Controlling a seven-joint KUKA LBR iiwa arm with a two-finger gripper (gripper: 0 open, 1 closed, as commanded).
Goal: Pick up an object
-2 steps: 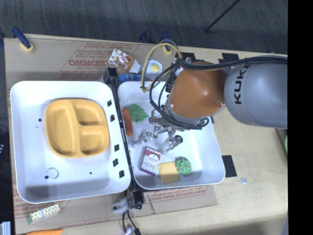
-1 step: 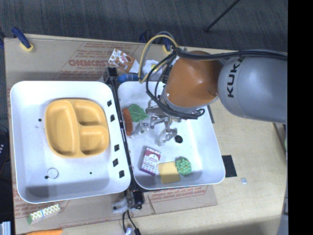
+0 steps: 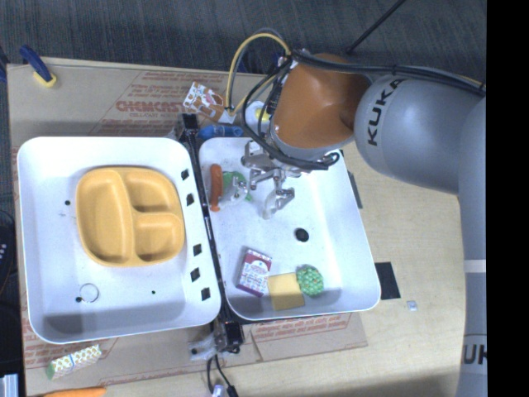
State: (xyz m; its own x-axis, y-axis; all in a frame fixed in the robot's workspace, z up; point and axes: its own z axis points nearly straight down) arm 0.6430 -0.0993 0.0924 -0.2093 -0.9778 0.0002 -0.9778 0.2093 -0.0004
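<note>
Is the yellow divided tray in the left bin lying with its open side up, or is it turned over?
Open side up: the yellow divided tray shows its hollow compartments and ridges, flat in the left bin.

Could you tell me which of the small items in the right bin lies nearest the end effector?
The orange-red sausage-shaped piece, just left of the end effector; the others sit along the bin's near edge.

One fixed cam above the surface (image 3: pixel 124 98), looking down at a slant, mid-distance; both white bins (image 3: pixel 33 222) fit in frame, arm (image 3: pixel 413 131) coming in from right.
</note>
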